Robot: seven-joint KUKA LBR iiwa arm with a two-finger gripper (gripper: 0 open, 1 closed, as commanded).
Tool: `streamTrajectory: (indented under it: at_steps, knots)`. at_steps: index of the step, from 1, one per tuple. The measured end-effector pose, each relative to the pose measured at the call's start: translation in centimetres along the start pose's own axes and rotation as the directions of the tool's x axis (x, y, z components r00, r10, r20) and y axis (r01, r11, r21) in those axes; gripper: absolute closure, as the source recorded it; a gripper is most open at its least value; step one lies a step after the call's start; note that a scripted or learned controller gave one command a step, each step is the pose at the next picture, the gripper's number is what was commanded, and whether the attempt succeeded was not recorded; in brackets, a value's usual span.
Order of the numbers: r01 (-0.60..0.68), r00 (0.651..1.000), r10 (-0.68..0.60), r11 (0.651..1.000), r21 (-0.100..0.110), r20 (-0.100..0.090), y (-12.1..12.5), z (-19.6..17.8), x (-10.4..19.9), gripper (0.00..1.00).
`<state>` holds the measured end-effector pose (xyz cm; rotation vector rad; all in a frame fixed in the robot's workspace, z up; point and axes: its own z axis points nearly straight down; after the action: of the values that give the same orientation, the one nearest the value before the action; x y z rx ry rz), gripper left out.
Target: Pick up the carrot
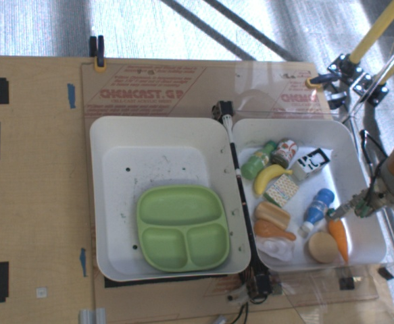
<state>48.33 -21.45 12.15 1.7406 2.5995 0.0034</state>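
Observation:
The carrot point(340, 239) is orange with a green top and lies near the right wall of the right bin point(359, 155), pointing toward the front edge. It rests beside a round tan bun point(322, 247). My gripper point(356, 208) reaches in from the right and hangs just above the carrot's green top end. The view is too small and blurred there to tell whether it touches the carrot.
The right bin also holds a blue bottle point(317, 207), a banana point(271, 177), a green vegetable point(256, 164), a small can point(284, 152), a white carton point(311, 162), a checkered block point(282, 190) and a hot dog point(274, 223). A green divided plate point(183, 227) sits in the left bin point(109, 181).

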Motion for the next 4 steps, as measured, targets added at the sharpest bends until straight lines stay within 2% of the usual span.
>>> streamTrajectory:
  at_steps: [1, 2, 3, 4]
  knots:
    - [0.202, 0.979, -0.202, 0.979, 0.005, -0.014, 4.1, -2.4, 9.0, 1.00]
    - [0.691, 0.723, -0.691, 0.723, 0.000, -0.004, 0.3, -1.8, 1.4, 1.00]
    - [0.684, 0.730, -0.684, 0.730, -0.005, -0.002, 3.0, -3.8, 5.5, 1.00]
    - [0.681, 0.733, -0.681, 0.733, -0.003, -0.004, 2.8, -3.7, 5.4, 0.00]
